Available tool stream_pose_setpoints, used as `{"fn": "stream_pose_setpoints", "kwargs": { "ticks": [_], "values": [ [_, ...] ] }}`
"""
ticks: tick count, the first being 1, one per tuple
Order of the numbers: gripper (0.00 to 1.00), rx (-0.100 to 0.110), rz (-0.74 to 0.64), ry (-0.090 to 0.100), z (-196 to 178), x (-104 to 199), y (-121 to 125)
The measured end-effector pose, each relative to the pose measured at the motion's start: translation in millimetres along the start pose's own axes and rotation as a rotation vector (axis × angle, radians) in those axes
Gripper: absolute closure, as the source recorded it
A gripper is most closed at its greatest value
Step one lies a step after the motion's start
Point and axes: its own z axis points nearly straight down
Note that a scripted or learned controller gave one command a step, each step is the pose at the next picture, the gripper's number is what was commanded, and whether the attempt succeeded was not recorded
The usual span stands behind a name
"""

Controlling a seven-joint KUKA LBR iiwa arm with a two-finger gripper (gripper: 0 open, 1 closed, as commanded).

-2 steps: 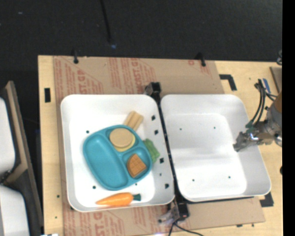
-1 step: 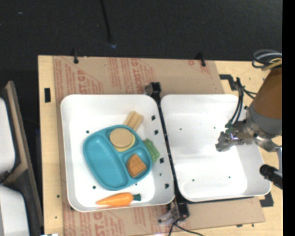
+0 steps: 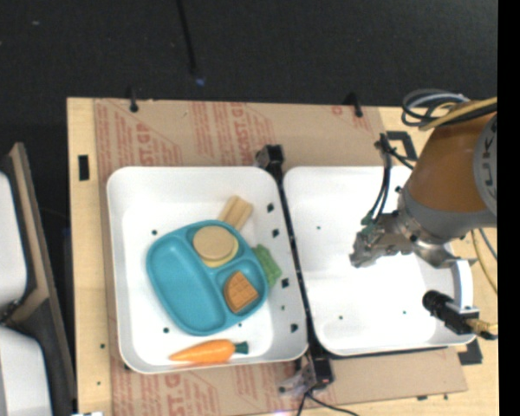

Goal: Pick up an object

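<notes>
Dark floor (image 3: 243,33), cardboard-covered bench (image 3: 199,124), black cable (image 3: 184,24)

Claw (image 3: 366,251) over right bin (image 3: 329,206), possibly empty, carrot (image 3: 206,351) in left bin (image 3: 130,206)

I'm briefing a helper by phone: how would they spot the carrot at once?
Look in the left shallow white bin, the one holding the blue divided plastic tray. Below that tray, near the bin's front wall, lies the small orange toy carrot on its side, green stub pointing right. It alone is long, tapered and bright orange, and it lies off the tray.
</notes>
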Motion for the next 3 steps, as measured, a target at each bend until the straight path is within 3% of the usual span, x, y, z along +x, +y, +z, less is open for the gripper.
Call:
{"fn": "stream_pose_setpoints", "kwargs": {
  "ticks": [2,3],
  "values": [
    [1.0,0.001,-0.001,0.0,-18.8,111.1,9.9],
    [1.0,0.0,0.0,0.001,-31.6,160.6,0.2]
  ]
}}
